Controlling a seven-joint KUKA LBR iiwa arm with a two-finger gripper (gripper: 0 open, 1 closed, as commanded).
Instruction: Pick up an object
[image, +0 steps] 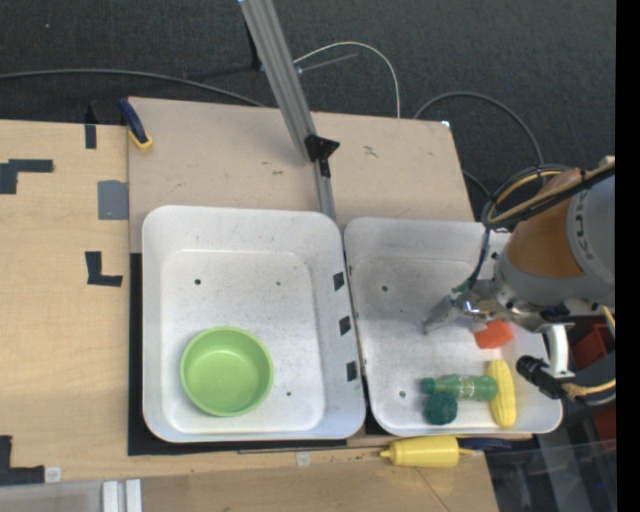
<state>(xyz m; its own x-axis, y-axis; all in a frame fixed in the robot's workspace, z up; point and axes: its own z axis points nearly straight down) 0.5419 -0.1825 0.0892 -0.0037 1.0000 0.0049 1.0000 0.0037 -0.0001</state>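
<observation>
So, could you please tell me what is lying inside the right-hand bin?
In the right-hand bin lie a green bottle, a dark green lump, a yellow piece and something orange, partly covered by the arm.

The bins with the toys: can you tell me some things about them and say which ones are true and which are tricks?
1. The green bowl sits in the left bin. True.
2. The yellow corn cob lies in the left bin. False: it lies in the right bin.
3. The gripper is over the right bin. True.
4. The yellow bottle is inside the green bowl. False: it lies outside the bins, by the right bin's front edge.
5. A green bottle lies beside the corn cob. True.
</observation>
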